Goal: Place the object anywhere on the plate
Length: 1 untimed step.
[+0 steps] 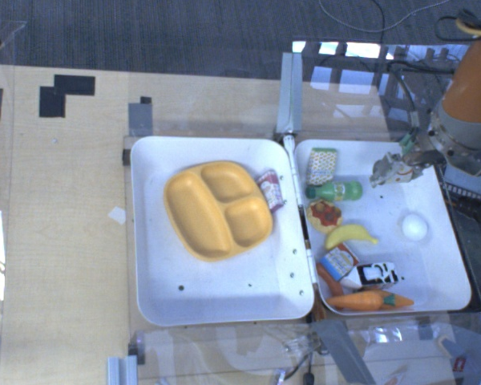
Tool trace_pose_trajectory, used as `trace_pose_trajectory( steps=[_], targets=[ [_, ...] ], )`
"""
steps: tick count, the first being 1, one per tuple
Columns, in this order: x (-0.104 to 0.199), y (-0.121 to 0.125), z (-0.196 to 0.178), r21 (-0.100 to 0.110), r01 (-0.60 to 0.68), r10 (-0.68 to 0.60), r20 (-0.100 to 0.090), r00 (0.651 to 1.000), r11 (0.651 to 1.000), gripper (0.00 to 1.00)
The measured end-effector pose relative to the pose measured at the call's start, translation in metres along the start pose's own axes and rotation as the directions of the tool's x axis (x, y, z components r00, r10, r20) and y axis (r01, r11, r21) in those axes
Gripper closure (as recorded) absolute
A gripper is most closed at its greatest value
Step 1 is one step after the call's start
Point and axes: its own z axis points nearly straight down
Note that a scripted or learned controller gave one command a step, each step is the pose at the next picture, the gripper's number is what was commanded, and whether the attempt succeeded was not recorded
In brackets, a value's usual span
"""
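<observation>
Pale wooden tabletop (64,239) carries two white bins side by side; the left bin (224,295) holds a yellow plate (216,208) with three compartments, and a small red-and-white packet (270,189) touches the plate's right rim; the right bin (441,279) holds a green bottle (335,191), a banana (351,235), a carrot (365,301) and a white ball (414,227); the end effector (389,169) hangs over the far right part of this bin, and if it is open or closed I cannot tell.
</observation>
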Motion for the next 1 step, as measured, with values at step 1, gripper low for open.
trace_pose_trajectory(
  steps=[1],
  targets=[
    [0.0841, -0.0016, 0.0259, 0.003, 0.134, -0.134, -0.002, 0.991, 0.991, 1.0]
  ],
)
